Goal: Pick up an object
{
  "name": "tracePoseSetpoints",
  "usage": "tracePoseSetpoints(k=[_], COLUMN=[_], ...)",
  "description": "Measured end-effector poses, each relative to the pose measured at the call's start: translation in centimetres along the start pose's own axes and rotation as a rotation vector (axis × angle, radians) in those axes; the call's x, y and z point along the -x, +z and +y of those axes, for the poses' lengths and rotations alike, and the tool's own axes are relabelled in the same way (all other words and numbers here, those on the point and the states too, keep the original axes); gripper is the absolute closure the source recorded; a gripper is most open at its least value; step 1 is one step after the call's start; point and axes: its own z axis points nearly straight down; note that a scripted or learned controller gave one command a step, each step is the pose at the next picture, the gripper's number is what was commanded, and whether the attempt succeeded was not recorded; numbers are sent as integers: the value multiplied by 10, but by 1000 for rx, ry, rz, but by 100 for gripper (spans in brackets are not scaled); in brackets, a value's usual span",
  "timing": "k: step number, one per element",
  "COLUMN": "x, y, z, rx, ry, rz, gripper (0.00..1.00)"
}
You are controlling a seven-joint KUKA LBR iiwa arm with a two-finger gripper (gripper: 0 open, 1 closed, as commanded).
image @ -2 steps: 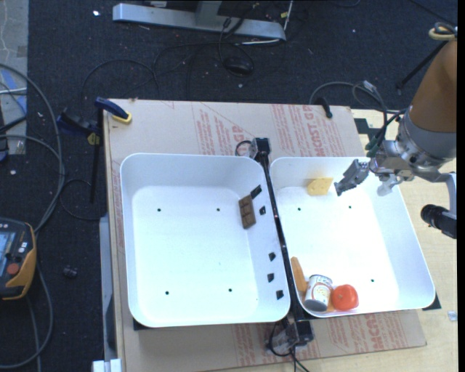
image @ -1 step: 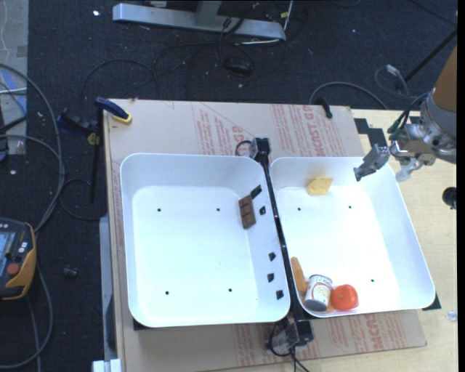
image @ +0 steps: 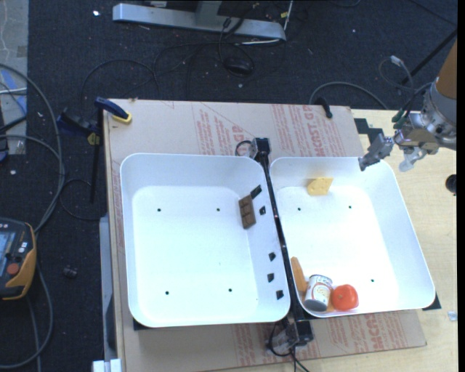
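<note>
Cardboard-topped table (image: pixel 218 116), 2 bins; jaws (image: pixel 389 154) look spread and empty (above the right bin's (image: pixel 407 240) far corner). I'd drop straight onto the yellow block (image: pixel 320 186), it sits alone.

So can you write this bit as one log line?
gripper: open, holding nothing, above right white bin's far corner | yellow foam chunk: in bin

Brown cardboard-covered surface (image: pixel 189 127) with red print, on a dark speckled floor (image: pixel 58 43). Blue-and-yellow clamp (image: pixel 112 110) at its upper left corner. Black cables (image: pixel 174 69) looping beyond. Grey metal bar (image: pixel 196 20) along the top. Orange-and-black handset (image: pixel 16 258) at left.
</note>
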Motion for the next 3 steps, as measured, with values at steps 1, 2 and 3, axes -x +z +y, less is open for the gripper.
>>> tracePoseSetpoints(k=[1,2,3], x=[-5,2,4], y=[0,7,16], z=[-1,4,12], rx=[1,1,0], ry=[-1,-1,-1], rz=[0,0,0], gripper=[0,0,0])
